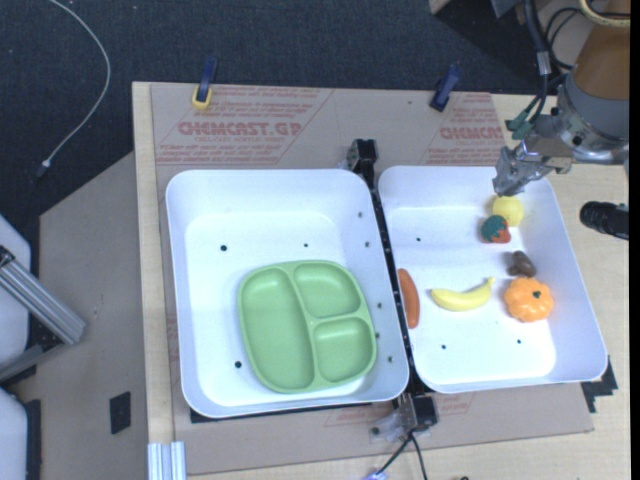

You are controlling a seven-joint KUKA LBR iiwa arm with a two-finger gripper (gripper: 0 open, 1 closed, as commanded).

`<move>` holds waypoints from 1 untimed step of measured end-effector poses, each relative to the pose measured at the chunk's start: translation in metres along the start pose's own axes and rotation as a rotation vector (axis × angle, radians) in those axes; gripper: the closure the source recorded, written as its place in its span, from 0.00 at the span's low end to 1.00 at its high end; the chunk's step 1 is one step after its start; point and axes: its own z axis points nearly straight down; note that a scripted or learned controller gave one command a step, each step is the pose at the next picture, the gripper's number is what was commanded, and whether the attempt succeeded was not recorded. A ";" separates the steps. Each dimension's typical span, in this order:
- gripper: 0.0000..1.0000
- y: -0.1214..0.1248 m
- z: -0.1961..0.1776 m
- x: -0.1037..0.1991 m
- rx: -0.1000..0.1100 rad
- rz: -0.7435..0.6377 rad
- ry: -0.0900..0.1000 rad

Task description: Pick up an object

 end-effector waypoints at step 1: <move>1.00 -0.008 0.015 0.054 0.002 -0.001 0.001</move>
